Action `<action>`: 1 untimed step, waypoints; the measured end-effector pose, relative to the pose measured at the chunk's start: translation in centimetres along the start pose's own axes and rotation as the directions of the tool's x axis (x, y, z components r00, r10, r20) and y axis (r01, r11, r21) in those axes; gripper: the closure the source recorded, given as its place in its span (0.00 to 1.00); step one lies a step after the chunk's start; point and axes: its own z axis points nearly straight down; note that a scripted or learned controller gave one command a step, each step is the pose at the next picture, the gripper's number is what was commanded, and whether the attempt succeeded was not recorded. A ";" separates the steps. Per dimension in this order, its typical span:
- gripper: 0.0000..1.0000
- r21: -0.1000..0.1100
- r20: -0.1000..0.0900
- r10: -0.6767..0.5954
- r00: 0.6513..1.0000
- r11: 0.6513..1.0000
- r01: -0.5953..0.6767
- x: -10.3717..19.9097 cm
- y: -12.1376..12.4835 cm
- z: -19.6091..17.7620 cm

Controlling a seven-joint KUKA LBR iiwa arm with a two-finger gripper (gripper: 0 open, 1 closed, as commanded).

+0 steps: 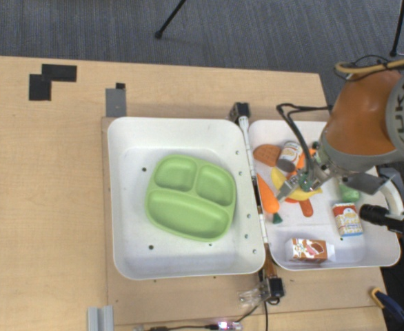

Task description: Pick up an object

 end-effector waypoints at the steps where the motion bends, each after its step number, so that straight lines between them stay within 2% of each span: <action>1: 1.00 0.002 0.000 0.159 0.987 0.987 -0.159 7.6 -0.3 -1.1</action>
